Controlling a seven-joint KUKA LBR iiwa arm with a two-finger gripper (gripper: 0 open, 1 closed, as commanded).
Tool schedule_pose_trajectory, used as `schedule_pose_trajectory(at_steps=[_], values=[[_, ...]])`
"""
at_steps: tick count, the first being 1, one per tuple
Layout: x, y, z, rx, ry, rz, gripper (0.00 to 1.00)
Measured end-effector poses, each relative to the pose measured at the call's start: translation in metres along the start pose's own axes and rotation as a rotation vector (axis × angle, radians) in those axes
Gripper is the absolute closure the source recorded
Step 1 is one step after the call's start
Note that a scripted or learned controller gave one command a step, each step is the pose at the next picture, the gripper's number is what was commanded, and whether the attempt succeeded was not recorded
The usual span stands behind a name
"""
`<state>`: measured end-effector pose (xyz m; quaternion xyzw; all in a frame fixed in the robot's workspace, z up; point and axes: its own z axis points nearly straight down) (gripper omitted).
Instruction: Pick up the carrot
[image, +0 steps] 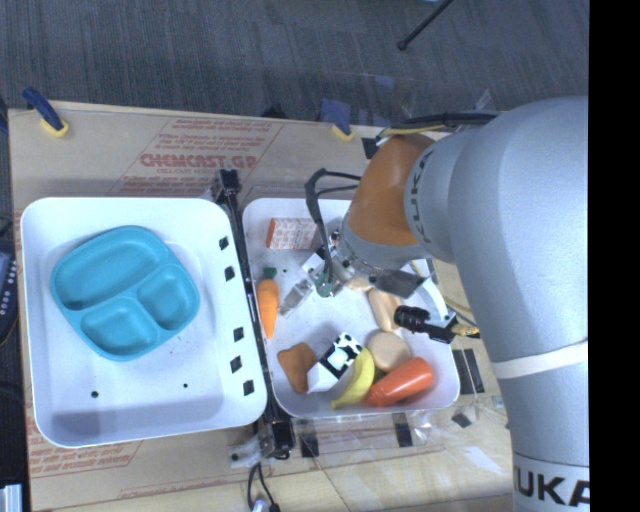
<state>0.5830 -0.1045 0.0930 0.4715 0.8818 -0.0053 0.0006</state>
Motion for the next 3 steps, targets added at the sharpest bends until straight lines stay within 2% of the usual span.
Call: schedule_pose_trajectory(at_steps=[1, 2, 3], values=[[0.006, -0.001, 0.001, -0.005, 0.005, 0.382, 0.0], [-0.012, 0.026, 0.0, -0.006, 0.005, 0.384, 0.0], [-0.017, 0.013, 0.001, -0.005, 0.009, 0.775, 0.0]])
